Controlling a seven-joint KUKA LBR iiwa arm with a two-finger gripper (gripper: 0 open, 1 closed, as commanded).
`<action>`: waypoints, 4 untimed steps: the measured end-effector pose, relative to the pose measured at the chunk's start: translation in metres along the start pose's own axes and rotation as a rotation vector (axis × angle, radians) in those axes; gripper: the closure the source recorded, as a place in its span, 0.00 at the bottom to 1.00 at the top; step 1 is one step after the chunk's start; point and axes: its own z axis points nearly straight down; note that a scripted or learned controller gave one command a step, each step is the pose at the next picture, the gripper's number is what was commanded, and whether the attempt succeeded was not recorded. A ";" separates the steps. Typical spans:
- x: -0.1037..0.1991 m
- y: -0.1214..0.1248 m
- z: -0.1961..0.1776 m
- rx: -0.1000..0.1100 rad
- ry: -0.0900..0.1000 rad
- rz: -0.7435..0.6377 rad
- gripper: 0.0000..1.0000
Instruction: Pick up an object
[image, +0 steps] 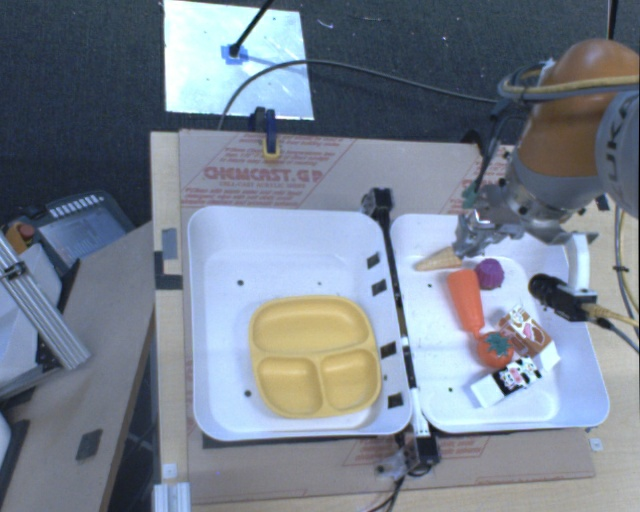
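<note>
White plastic forms two shallow bins set side by side on a tan cardboard sheet (300, 170) over a bench, seen from above at a slant. The left bin (215, 300) holds a yellow tray (312, 355) with three compartments, lying flat near the bin's front half.

The right bin (430, 390) holds a small group of toys. A tan cone (435, 261) lies on its side near the bin's back left, its tip pointing left. Just right of it sits a small purple ball (489, 272). An orange carrot (465, 299) lies lengthwise below the cone, touching or nearly touching the ball. At the carrot's lower end is a red-orange strawberry (492, 348), and beside that a brown and white carton (527, 331). A white box with black patches (506, 382) lies nearest the front.

The grey arm, with its orange band (570, 110), reaches in from the right. The gripper (470, 243) hangs low over the back of the right bin, directly at the wide end of the cone and just behind the ball. Its tips are small and dark against the bin; whether they are apart or together cannot be told, and nothing is plainly seen between them. The other toys lie toward the front, apart from the gripper.
</note>
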 end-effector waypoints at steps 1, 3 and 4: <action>0.058 -0.002 -0.002 0.000 0.000 -0.001 1.00; 0.159 -0.009 -0.001 0.000 0.000 0.001 1.00; 0.157 -0.009 -0.001 0.000 0.000 0.005 0.00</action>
